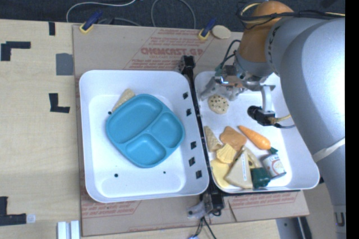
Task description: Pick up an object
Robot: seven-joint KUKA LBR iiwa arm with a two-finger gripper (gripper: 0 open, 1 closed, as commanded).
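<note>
1. Arm: grey, orange band at the wrist, reaching in from the right and bent down over the far end of the right bin, a stance that suits a try at the nearest piece there.
2. Left bin: white, shallow, on the cardboard that covers the worktop. It carries the tray.
3. Right bin: white, touching the left bin along the middle divider. It carries all the small pieces, so the pick most likely falls here.
4. Tray: blue, three compartments, flat in the middle of the left bin, partly covering a tan piece at its far edge.
5. Heap: yellow and tan wedges piled at the near end of the right bin, overlapping, so harder to take singly.
6. Jaws: low over the far left corner of the right bin. Open or closed cannot be told; nothing is seen between them.
7. Carrot: orange, lying slantwise beside the heap.
8. Cookie: round, speckled, alone just beneath the jaws. Likely target, not yet lifted.
</note>
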